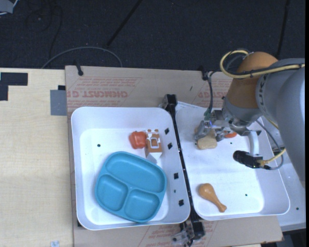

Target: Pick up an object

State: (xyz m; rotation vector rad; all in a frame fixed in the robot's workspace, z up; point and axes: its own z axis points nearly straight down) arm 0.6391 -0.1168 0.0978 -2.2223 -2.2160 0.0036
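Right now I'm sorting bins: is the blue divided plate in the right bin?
No, the blue divided plate lies in the left bin, beside the orange toy pieces.

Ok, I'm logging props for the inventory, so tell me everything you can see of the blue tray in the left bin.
The blue tray is a rounded-corner, plastic-looking plate with three compartments: one long one along its upper side and two smaller ones below. It lies flat and right side up, turned at an angle, on the floor of the left bin, filling most of its lower half. Its compartments hold nothing. A small orange and white block sits just above its upper edge.
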